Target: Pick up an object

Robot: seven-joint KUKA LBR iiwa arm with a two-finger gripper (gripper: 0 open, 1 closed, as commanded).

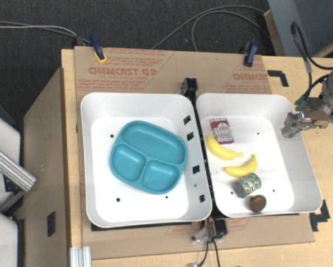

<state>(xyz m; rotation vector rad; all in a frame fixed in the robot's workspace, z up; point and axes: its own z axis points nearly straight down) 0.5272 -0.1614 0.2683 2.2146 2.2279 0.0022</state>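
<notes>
Yellow bananas (231, 156) crowd a can (247, 184); a descending grasp could jostle neighbours. The gripper (293, 125) hangs over the right bin's rim (306, 149), its jaws' opening impossible to tell.

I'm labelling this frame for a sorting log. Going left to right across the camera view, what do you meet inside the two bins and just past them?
Blue divided plate in the left bin → red packet in the right bin → small can → gripper at the right bin's far right rim.

Bench (127, 65) w/ cardboard top carries 2 white bins (94, 149) side-by-side.
</notes>
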